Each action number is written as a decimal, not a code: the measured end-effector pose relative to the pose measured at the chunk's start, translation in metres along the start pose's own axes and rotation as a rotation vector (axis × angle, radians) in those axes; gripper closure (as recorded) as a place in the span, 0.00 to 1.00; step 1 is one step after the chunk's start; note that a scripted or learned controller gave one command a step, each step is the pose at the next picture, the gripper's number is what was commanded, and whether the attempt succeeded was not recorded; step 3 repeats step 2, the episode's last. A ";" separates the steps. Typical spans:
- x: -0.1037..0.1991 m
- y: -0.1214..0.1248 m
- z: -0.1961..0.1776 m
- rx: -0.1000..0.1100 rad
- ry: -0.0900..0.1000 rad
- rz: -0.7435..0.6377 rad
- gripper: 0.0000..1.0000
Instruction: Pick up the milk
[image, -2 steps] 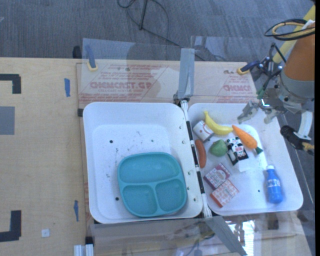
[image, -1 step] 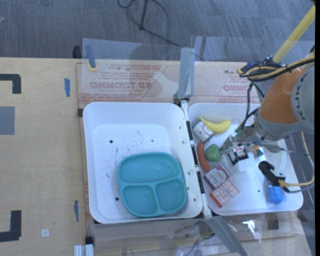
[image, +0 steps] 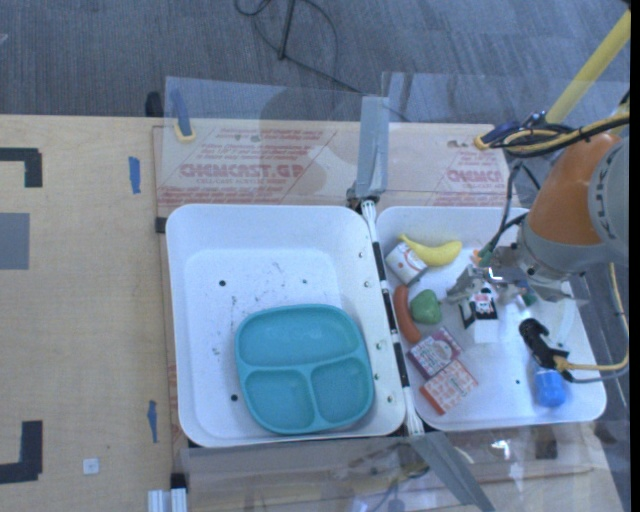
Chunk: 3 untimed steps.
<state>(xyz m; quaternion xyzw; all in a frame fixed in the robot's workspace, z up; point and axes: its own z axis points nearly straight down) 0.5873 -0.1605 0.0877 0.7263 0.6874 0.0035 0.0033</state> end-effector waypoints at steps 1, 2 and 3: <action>-0.003 0.000 -0.008 0.000 -0.003 0.003 1.00; 0.054 0.036 -0.119 0.012 -0.001 0.002 1.00; 0.054 0.036 -0.119 0.012 -0.001 0.002 1.00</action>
